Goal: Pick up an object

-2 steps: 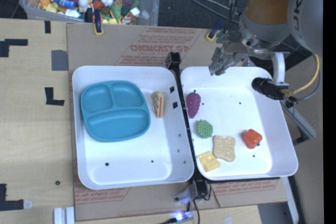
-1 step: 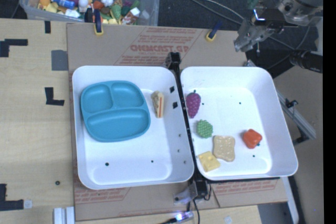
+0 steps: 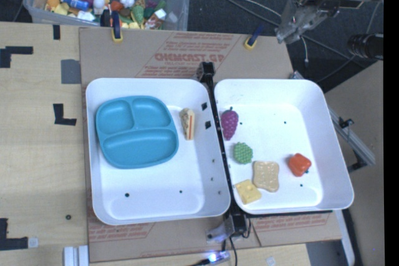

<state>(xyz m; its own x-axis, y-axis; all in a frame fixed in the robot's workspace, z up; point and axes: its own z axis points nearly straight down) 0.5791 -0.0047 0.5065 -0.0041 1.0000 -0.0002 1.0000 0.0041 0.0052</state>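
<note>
The tabletop [image 3: 37,134] carries two white bins. In the left bin [image 3: 149,209] a blue divided plate [image 3: 137,131] and a hotdog [image 3: 187,123] are seen. The right bin [image 3: 312,109] holds purple grapes [image 3: 229,123], a toast slice [image 3: 267,175], a green berry [image 3: 242,152], cheese [image 3: 248,192] and a red pepper [image 3: 299,164]. The pincer [image 3: 293,25] is raised beyond the right bin's far edge, nothing grasped; its spread cannot be told.

Two bins side by side. Left bin [image 3: 106,196]: divided plate [image 3: 136,131] toward 10 o'clock, hot dog [image 3: 187,123] just at its 3 o'clock. Right bin [image 3: 312,103]: grapes [image 3: 229,123] at 9 o'clock; below them, lettuce [image 3: 242,152], then cheese [image 3: 248,191] at 7; toast [image 3: 267,175] beside cheese; pepper [image 3: 299,164] at toast's 3.
</note>
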